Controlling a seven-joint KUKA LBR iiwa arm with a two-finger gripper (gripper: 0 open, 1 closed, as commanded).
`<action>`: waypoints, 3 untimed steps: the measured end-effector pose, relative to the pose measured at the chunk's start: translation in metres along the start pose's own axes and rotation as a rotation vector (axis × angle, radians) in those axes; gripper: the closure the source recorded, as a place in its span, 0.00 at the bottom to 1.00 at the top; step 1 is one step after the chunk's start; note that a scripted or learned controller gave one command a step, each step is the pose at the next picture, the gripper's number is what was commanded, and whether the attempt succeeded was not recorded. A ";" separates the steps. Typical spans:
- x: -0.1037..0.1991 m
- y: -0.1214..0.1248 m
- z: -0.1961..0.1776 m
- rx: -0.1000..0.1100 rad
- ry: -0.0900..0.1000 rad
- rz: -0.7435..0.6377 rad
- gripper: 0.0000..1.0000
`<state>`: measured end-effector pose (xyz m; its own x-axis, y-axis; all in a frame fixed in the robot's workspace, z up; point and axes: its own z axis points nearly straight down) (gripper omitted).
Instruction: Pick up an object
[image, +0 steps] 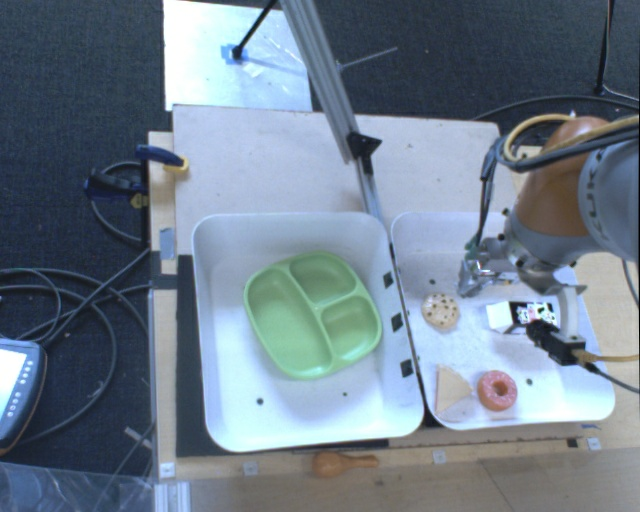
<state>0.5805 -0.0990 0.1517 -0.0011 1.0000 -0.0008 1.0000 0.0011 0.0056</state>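
Gripper (472, 280) hovers right of centre above the cookie (440, 311); can't tell its grip state, nothing lifted, the pick remains ahead.

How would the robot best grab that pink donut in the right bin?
Probably from straight above. The donut lies flat, with its hole facing up, so the ring itself is the part to pinch: across its outer edges, or one side of the ring through the hole. The wedge sits close on its left, so closing along the other direction looks safer.
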 end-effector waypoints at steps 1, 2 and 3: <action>0.000 0.005 -0.065 -0.004 -0.001 -0.005 1.00; 0.000 0.007 -0.119 -0.003 -0.001 -0.005 1.00; 0.053 -0.014 -0.107 0.006 0.003 -0.009 1.00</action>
<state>0.5660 -0.0461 0.2589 -0.0096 1.0000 0.0019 1.0000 0.0097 -0.0006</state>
